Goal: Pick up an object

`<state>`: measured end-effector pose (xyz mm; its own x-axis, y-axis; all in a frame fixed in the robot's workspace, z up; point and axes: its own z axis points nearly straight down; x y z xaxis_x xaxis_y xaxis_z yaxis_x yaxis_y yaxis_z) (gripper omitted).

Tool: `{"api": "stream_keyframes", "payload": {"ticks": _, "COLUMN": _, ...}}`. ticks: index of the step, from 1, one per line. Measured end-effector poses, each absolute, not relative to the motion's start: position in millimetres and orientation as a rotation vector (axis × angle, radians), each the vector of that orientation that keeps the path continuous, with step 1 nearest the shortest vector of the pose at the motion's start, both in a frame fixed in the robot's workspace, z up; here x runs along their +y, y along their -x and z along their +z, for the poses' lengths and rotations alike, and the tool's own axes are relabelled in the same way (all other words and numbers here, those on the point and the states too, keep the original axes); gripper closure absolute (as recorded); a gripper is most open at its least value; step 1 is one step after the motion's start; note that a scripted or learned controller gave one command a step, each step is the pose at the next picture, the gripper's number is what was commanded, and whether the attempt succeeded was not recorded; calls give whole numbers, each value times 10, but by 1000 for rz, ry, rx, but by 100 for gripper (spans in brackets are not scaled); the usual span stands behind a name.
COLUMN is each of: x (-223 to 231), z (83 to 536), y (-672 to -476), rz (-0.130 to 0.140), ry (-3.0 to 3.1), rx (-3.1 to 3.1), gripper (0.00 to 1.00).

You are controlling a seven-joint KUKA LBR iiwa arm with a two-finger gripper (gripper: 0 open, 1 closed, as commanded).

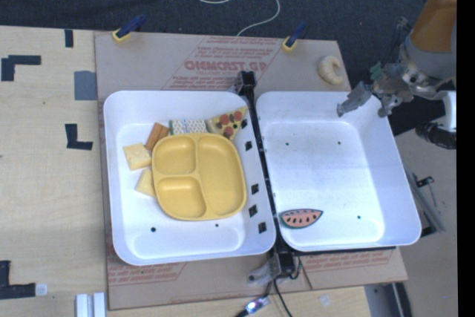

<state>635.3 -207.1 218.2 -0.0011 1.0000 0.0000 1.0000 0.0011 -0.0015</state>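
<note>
At the near edge of the right bin (386, 182) we see a watermelon slice (300, 217), red with a green rind, lying flat on the bin floor close to the divider between the 2 bins. In the left bin (122, 219) a yellow divided plate (199, 176) with 3 compartments lies in the middle, reaching toward the bin's right side. Just left of the plate we see 2 pale yellow square pieces (136, 157), one beside its far left corner and one partly tucked against its left edge, and an orange-brown piece (156, 134) leaning just beyond them. Along the plate's far rim lie a small checkered piece (187, 126) and a pizza slice (228, 122) with red dots, the slice close to the divider. Both bins rest on a cardboard sheet (215, 63) held by 2 blue and yellow clamps (129, 27) at its far edge. A pale ring-shaped object (332, 70) lies on the cardboard beyond the right bin's far edge. The gripper (355, 102) hangs over the far right corner of the right bin, well apart from the watermelon slice; we cannot tell how it is set, and nothing shows in it. A white cable (237, 0) loops across the dark floor at the far side.
</note>
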Motion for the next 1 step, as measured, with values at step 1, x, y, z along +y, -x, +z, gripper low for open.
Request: {"api": "stream_keyframes", "payload": {"ticks": 1, "x": -2092, "z": 1538, "y": -6335, "rz": 7, "ry": 2216, "rx": -2220, "gripper": 0}}
